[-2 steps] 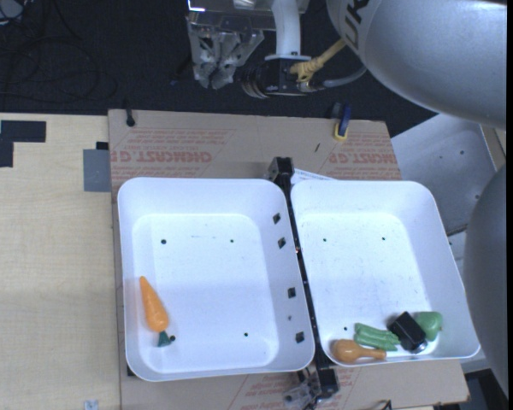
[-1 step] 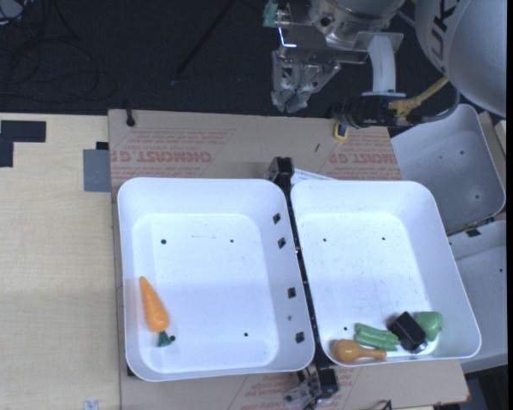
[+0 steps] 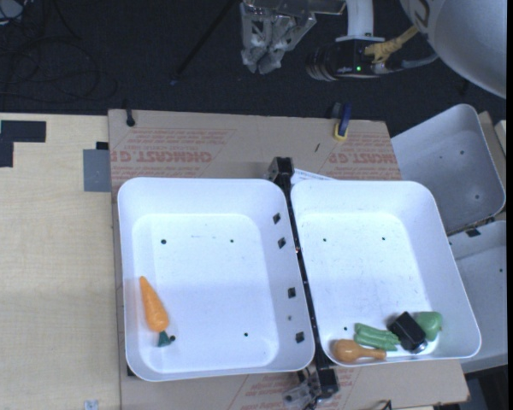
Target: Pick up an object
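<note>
Camera view is showing the hand [image 3: 274, 37] hanging high behind both bins, clear of them; its state I cannot tell. A toy carrot [image 3: 153, 304] is lying in the left bin [image 3: 197, 196], presumably awaiting picking.

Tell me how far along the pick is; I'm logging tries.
Nothing looks done: the carrot lies in the left bin, and the green pods, black block and orange pear-shaped piece in the right bin. The gripper hangs above, grasping nothing. The whole pick remains.
</note>
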